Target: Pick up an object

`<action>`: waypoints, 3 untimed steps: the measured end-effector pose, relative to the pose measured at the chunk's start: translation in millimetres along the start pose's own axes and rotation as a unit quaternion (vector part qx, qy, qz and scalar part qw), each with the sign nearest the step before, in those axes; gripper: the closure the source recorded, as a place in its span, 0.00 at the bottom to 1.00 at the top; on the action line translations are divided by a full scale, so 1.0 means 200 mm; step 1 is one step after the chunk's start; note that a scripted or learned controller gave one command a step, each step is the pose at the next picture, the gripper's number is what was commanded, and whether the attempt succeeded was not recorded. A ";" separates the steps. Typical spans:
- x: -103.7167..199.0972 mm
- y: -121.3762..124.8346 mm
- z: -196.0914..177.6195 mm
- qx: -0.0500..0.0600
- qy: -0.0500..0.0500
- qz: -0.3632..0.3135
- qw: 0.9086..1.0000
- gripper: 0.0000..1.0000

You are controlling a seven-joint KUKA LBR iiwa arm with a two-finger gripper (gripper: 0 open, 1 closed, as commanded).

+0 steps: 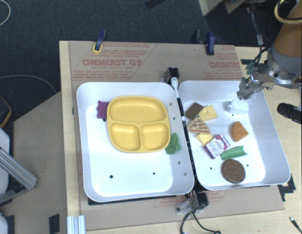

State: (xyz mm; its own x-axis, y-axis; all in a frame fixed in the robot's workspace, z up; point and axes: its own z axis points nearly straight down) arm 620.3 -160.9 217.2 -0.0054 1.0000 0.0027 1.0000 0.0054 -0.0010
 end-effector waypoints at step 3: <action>0.74 0.22 -0.05 -0.002 -0.001 0.000 1.000 1.00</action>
State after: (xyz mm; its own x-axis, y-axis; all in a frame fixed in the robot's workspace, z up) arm 662.6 -13.0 228.1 -0.0060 1.0000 0.0017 1.0000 0.0060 0.0036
